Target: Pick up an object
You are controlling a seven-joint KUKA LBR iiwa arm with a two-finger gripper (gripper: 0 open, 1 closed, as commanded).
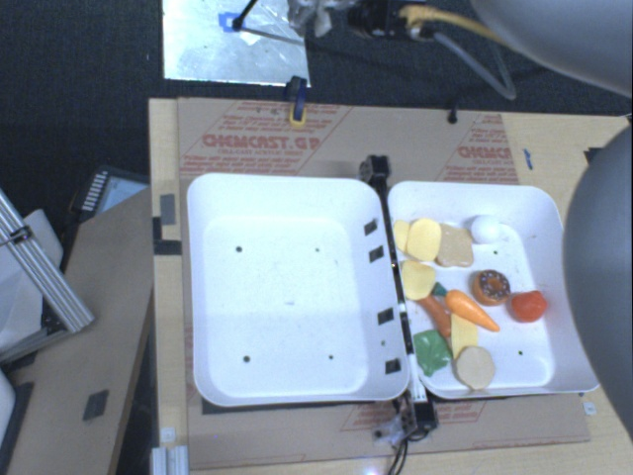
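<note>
Camera view, looking down at a slant: 2 shallow white bins sit side by side on a brown sheet printed with red lettering, laid over the surface (326, 132). Left bin (213, 364) shows bare white floor with a few small dark dots. Right bin (539, 364) holds all the objects, bunched toward its left and centre. Near the divider: a pale yellow round piece (425, 238), a tan slice (456, 247) touching its right side, another yellow piece (417, 280) just below. A white ball (485, 229) lies near the bin's back edge. A brown ring-shaped item (491, 286) sits right of centre, with a red tomato-like piece (528, 306) just beside it on the right. An orange carrot (472, 310) lies slanted, a second smaller orange one (436, 315) to its left. A green item (431, 350) rests against the divider toward the front, a beige round disc (476, 367) beside it. The grey arm (554, 18) fills the upper right corner and right side, well above the bins. The claw (318, 8) appears at the top edge, over a shiny plate beyond the surface, well apart from every object; cannot tell whether it is clenched or released, too blurred. Nothing visible in its grasp.
</note>
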